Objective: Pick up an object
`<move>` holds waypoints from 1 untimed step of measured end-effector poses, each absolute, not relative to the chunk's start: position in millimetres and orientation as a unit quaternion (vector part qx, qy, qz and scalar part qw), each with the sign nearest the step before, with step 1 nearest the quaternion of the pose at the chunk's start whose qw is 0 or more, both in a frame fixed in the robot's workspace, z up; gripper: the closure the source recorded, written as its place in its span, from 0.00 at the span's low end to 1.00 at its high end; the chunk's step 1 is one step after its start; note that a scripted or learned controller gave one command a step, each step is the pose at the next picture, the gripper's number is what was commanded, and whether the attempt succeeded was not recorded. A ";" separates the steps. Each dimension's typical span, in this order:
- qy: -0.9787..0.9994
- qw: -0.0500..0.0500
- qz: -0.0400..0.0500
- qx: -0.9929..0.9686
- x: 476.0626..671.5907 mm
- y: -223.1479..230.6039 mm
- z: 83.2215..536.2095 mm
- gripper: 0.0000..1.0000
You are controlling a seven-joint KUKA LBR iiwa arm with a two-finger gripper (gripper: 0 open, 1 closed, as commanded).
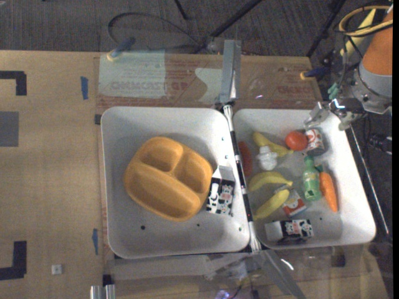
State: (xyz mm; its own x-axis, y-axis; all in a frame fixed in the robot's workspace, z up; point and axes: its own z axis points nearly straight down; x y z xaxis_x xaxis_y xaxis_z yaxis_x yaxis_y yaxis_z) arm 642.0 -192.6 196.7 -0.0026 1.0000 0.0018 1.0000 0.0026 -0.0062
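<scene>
Nearest candidate for the pick is the small can with the red-and-white label (316, 141), lying in the far right part of the right white bin (358, 198), touching a round red tomato-like toy (297, 140) on its left. My pincer (328, 113) hangs over that bin's far right corner, just beyond the can and apart from it; nothing sits between the fingers, and whether they are spread or closed I cannot tell at this angle. Judgement: the step in hand is the approach, with the grasp not yet begun. To do it well I would centre over the can alone, turn the fingers across its short width, and come down clear of the tomato and the bin wall, since a crowded neighbour could get nudged or caught. Rest of the right bin: a small white bottle-like toy (267, 159), a green plastic bottle (311, 180) beside an orange toy carrot (329, 191), two yellow toy bananas (269, 181), a long red piece (245, 157) along the left wall, and a small cow-print carton (295, 229) at the near edge. The left white bin (118, 217) holds an orange three-compartment plastic plate (167, 177), with a second cow-print carton (220, 196) touching its right rim. Both bins sit side by side on the brown counter (50, 185).
</scene>
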 end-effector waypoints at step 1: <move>-0.709 0.003 0.002 -0.705 643.6 -191.9 203.7 1.00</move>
State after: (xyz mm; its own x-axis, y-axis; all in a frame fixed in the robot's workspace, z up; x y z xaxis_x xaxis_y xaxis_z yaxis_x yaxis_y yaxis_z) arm 643.6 -191.9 203.7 -0.0050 1.0000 0.0009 1.0000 0.0050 -0.0077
